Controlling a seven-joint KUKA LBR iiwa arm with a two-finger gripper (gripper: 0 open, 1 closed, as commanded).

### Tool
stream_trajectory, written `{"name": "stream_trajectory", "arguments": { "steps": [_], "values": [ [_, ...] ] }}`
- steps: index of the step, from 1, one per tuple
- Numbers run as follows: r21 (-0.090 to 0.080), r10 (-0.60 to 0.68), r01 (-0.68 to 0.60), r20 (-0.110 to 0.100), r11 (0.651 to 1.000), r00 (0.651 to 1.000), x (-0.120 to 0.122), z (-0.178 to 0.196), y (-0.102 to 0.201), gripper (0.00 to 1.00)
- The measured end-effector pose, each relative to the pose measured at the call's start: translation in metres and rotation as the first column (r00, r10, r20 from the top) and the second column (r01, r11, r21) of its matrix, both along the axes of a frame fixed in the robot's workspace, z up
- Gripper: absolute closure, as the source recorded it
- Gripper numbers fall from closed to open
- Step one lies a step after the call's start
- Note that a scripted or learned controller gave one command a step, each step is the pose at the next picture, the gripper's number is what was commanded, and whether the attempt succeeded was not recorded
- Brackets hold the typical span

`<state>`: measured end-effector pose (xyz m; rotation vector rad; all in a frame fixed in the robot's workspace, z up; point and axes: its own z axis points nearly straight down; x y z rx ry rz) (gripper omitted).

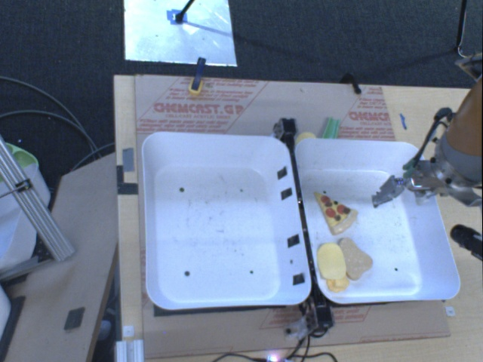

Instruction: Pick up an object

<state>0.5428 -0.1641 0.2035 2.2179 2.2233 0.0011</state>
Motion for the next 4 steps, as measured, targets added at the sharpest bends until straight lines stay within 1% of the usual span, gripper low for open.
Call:
{"name": "stream_trajectory", "arguments": {
  "steps": [1,2,3,4],
  "values": [
    [0.001,0.007,-0.007,-0.001,1.0,1.0,0.084,-0.125,0.026,0.0],
    [0.003,0.005,-0.005,-0.004,1.0,1.0,0.036,-0.119,0.082,0.0],
    [-0.002,-0.01,0.01,-0.003,1.0,1.0,-0.016,-0.119,-0.018,0.0],
    [0.003,0.005,-0.005,-0.002,1.0,1.0,-0.018,-0.119,0.051,0.0]
  ]
}}
